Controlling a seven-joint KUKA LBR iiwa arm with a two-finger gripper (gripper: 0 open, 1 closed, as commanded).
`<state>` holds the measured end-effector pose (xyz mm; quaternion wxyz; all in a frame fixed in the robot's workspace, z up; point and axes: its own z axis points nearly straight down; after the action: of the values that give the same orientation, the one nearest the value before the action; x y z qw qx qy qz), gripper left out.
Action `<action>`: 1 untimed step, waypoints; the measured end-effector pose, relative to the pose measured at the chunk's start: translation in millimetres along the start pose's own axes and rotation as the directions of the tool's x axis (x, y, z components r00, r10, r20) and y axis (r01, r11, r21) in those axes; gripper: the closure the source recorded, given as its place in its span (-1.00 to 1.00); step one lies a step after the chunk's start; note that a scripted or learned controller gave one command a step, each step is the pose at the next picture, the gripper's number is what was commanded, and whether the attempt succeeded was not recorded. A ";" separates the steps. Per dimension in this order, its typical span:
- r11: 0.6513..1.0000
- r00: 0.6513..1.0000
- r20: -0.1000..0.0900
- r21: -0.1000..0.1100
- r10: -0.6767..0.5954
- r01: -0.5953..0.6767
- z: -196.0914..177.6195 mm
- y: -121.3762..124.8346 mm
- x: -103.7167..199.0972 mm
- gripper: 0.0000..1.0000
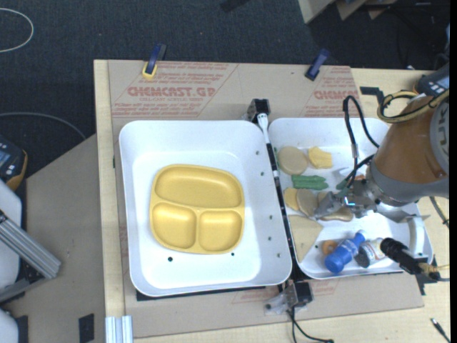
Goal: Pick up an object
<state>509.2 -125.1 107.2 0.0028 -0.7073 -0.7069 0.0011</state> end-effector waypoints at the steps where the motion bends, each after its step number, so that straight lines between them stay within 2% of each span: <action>1: 1.000 1.000 0.001 -0.005 0.000 0.000 21.8 0.8 0.2 -1.00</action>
<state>509.9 -124.8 85.4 0.0006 -0.7074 -0.7068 0.0000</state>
